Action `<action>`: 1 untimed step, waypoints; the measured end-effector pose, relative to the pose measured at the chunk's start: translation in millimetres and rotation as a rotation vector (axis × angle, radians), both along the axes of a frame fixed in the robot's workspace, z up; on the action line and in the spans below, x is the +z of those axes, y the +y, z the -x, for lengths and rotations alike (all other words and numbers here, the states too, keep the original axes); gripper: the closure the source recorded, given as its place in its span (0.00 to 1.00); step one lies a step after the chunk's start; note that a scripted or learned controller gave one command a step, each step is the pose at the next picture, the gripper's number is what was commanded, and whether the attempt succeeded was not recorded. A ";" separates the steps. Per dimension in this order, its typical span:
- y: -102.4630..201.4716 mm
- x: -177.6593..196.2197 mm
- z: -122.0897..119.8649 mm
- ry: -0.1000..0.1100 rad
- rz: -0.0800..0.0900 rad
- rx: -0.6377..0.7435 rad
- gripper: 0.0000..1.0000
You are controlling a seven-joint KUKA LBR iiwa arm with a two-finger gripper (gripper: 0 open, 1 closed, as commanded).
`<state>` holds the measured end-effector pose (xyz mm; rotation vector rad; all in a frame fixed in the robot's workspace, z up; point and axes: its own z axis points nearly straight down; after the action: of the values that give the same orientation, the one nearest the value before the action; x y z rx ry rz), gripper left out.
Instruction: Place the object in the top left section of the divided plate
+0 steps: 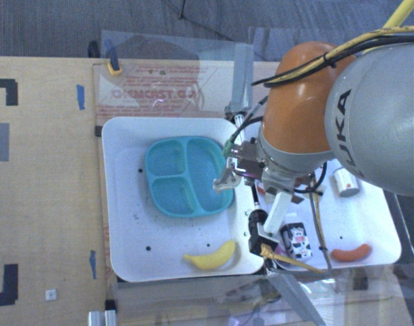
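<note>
White bin (125, 202), blue divided plate (186, 176), banana (212, 257)

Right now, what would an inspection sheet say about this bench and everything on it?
Surface: two shallow white bins side by side, left bin and right bin, on a tan bench.
Job's things: blue divided plate in the left bin, its sections bare; yellow banana near that bin's front edge.
Clutter: in the right bin, a small black-and-white toy, an orange sausage and a white cylinder.
Grippers: gripper over the plate's right edge, nothing seen between its fingers.
Cables: yellow and black cables over the arm.
Surroundings: blue tape marks on the bench, grey floor beyond.
</note>
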<state>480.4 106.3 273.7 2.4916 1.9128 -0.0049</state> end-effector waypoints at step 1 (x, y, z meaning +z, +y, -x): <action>0.8 7.7 -1.0 0.004 0.003 0.002 1.00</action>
<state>481.4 107.1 281.4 2.4899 1.9158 -0.0124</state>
